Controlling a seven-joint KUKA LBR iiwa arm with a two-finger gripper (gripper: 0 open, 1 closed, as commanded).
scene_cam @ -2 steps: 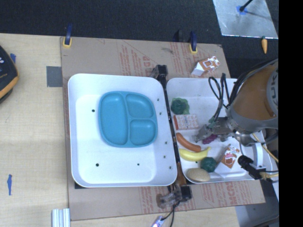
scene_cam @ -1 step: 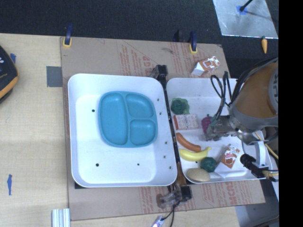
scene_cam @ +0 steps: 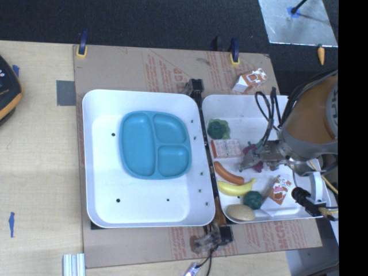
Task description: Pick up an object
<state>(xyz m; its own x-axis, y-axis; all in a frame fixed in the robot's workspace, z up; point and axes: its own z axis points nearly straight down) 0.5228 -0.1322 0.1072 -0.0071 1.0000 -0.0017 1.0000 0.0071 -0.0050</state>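
Nearest the camera, a smooth beige oval object is lying at the front edge of the right bin, its long axis running left to right. Just beside it a dark green rounded lump is sitting, and a yellow banana is curving behind, its ends pointing left and right. A glossy orange-red sausage is slanting from upper left to lower right. A bumpy green broccoli head is resting farther back, near a flat printed packet. The end effector is hanging over purple items; whether it is open or closed I cannot tell. A smooth blue compartment plate is lying in the left bin.
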